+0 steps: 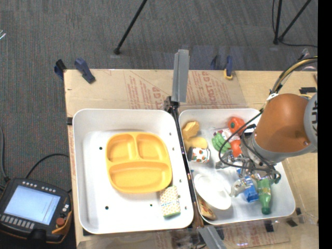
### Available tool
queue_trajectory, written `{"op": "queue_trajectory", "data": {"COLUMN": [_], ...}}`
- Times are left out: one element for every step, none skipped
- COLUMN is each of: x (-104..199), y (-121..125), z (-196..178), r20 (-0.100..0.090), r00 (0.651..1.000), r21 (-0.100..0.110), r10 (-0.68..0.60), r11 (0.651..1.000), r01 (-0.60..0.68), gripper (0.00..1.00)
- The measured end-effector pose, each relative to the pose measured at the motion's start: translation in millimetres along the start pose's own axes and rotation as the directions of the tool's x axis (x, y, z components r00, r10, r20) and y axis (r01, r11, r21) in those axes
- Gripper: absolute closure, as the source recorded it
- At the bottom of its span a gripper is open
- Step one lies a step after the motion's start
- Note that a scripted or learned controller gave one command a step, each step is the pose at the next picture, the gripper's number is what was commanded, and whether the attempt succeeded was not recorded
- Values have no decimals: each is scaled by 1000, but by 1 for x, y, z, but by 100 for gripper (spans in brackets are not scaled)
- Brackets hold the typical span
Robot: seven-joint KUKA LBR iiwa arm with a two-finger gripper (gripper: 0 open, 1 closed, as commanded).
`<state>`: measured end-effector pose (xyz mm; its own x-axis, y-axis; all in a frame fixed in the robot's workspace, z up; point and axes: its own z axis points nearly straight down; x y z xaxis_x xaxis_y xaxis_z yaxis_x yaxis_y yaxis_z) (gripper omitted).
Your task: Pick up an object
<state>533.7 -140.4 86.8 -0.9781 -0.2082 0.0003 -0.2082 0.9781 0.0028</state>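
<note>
Camera view: cardboard (155,90) print (mirrored), seemingly unreadable.

Candidates, right bin, right half of frame: yellow toy (190,133) at upper left of the bin, polka-dot cup (199,154) just below it. Orange-red piece (235,123) top centre, green item (222,139) beside it. White bowl (212,192) tilted at lower left. Blue block (251,193) touching green bottle (265,197), lower right.
</note>
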Motion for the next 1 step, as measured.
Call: {"op": "queue_trajectory", "data": {"x": [-80], "y": [17], "z": [-5], "r20": [9], "r00": [992], "r21": [10], "r10": [-128], "r11": [992], "r01": [128], "gripper": [0]}}
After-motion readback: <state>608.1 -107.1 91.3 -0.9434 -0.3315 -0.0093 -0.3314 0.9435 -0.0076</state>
